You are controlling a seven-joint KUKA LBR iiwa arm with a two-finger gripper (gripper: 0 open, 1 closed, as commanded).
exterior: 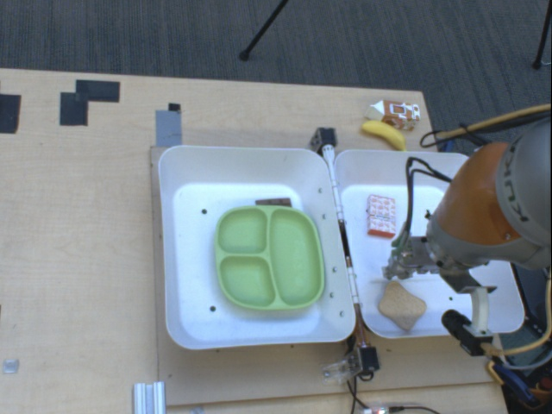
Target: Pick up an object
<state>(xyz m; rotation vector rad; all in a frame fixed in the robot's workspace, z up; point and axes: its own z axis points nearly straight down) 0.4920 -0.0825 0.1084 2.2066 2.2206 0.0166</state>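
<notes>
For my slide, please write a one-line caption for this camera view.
Pincer poised above a tan lump in the right bin; a green divided plate fills the left bin.

One fixed camera above the bench (78, 231), slanting down on both bins (172, 257) (arm (492, 205) from the right).

a: what sort of place is this?
b: a robot lab. a plywood bench (78, 231) on grey carpet (172, 24), two white bins (250, 158), a tripod leg (276, 15), loose cables (483, 126).
</notes>
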